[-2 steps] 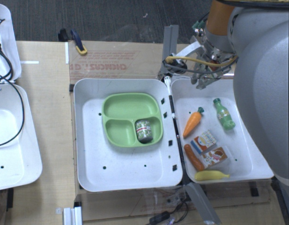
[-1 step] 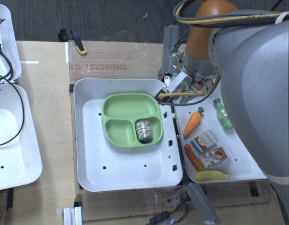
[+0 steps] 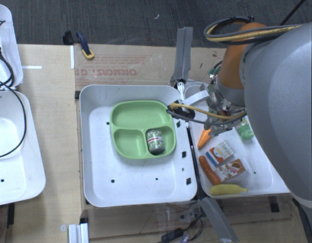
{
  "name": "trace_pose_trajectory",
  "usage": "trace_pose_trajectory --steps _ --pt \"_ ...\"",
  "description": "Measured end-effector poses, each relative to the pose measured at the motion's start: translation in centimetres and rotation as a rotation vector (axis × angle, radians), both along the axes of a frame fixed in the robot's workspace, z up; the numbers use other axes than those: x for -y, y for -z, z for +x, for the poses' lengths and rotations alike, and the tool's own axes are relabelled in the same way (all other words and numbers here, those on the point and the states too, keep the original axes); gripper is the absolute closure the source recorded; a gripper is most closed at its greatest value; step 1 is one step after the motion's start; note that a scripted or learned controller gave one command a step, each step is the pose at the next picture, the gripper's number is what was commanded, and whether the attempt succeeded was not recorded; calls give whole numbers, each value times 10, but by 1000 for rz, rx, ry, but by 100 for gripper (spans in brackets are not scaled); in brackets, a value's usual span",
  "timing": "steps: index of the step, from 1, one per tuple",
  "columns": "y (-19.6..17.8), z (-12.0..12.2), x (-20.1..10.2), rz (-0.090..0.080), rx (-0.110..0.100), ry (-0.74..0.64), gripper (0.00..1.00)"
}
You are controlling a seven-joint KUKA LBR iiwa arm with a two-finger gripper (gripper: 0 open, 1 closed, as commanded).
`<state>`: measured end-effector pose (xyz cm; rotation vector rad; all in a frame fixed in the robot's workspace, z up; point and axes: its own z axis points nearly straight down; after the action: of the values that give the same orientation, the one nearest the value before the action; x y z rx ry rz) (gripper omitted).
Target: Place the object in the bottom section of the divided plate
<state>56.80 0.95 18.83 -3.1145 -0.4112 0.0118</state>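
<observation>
**Small jar lies in plate's lower-right section**

The small clear glass jar with green contents (image 3: pixel 155 141) rests in the light green divided plastic plate (image 3: pixel 140 118), left of the gripper (image 3: pixel 212 119); how far its fingers are parted cannot be told.

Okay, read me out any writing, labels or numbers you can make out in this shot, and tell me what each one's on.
Red print on the cardboard sheet behind the bins: large letters, upside down from this view, not clearly readable.
Label on the small jar in the green plate: too blurred.
Two small cartons in the right bin: print too small.

Bench (image 3: pixel 49 196) bearing two white bins (image 3: pixel 92 151)
</observation>
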Motion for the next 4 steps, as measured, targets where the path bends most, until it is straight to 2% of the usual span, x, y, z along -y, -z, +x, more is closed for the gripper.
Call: trace_pose_trajectory --steps 1,2,3,4 --pt "6 23 -103 0 2 -188 100" --pt "-20 -4 -146 0 2 -218 100" --pt "54 -34 -162 2 -2 -453 100" --pt "54 -34 -162 1 -2 -454 0"
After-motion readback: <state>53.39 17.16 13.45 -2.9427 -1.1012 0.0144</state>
